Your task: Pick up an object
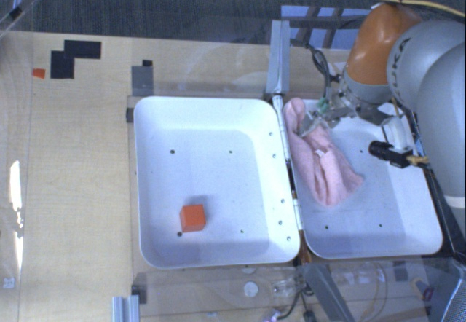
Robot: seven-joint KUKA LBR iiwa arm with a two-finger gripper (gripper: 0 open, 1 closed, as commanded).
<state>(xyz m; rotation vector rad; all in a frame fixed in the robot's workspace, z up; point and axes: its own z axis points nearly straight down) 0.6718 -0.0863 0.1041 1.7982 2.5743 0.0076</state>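
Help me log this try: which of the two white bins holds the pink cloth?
The right-hand white bin, under the gripper, holds the pink cloth; the left-hand bin holds an orange cube.

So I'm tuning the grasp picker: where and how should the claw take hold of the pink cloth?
Likely the pink cloth at its bunched ridge mid-length, from straight above: it lies limp along the right bin's left wall, so no edge offers a side grip.

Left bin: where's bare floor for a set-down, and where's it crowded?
Left bin: open everywhere but the near-left patch holding the orange block. Right bin: pink cloth along its left wall with gripper over it; near-right floor bare.
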